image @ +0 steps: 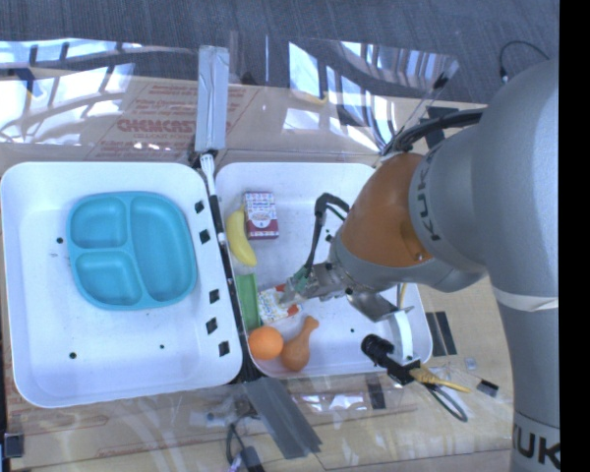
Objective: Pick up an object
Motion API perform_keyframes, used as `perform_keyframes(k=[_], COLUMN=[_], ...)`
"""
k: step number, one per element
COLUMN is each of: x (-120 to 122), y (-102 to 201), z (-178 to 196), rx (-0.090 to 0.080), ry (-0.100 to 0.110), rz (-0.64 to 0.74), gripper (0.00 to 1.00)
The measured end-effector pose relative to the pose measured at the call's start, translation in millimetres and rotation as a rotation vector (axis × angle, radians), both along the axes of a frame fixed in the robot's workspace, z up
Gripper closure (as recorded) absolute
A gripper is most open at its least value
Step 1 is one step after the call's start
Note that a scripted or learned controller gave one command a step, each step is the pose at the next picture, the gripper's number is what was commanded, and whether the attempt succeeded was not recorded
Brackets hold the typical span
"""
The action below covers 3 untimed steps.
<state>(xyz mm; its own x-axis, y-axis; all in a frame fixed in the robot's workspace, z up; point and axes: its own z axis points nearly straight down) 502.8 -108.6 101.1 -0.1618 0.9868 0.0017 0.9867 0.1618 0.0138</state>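
Gripper (303, 285) sits low in the right bin (374, 180), center frame, beside the flat packet (273, 304). Whether it's wide or narrow, I cannot tell. Orange (265, 343) lies just below.

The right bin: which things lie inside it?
Right bin holds a banana, small red box, orange, and brown drumstick-shaped toy. The arm covers its right part.

Bench with two white bins

The bench (108, 131) has a brown top, partly covered by shiny clear sheet. On it stand the left bin (29, 293) and the right bin (349, 180), side by side and touching along their inner edges. Some cables (442, 386) lie on the bench just beside the right bin's near corner.
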Motion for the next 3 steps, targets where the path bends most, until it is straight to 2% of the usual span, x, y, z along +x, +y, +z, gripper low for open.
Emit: perform_keyframes(k=[1, 2, 3], x=[-2.7, 9.8, -15.7], y=[2.3, 1.4, -23.1], z=[0.4, -0.4, 0.9], rx=[-0.005, -0.003, 0.000], ry=[-0.008, 0.002, -0.013], rz=[-0.022, -0.053, -0.233], gripper=[0.00, 0.00, 0.00])
